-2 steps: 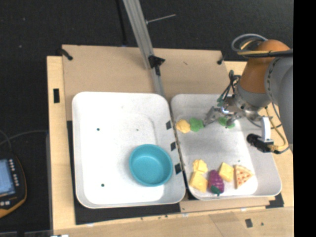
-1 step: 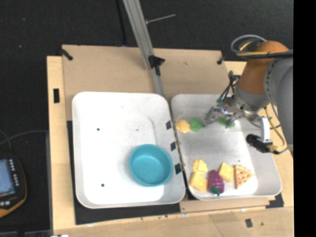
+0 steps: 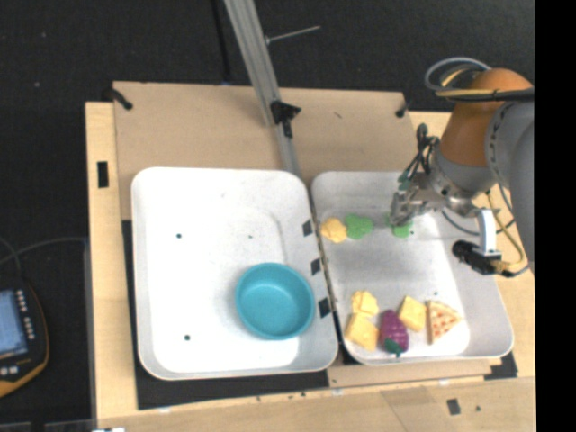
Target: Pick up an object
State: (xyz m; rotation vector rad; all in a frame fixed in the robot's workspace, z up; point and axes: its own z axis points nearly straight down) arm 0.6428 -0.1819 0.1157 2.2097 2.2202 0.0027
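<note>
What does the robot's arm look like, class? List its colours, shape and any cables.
The arm is thick, rounded and grey, with an orange band above the wrist. A pale cable loops over the top, and thin dark cables run down to the small dark gripper.

Tan bench (image 3: pixel 207 129) with two white bins, left (image 3: pixel 171 205) and right (image 3: pixel 468 304), side by side.

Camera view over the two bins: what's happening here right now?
A grey KUKA arm reaches in from the right, its gripper low in the right bin, right over a small green toy near the far wall. Whether it grips the toy can't be told. Another green piece and a yellow piece sit beside it; toy foods, including a pizza slice and purple grapes, cluster at the near edge. The left bin holds a blue bowl.
</note>
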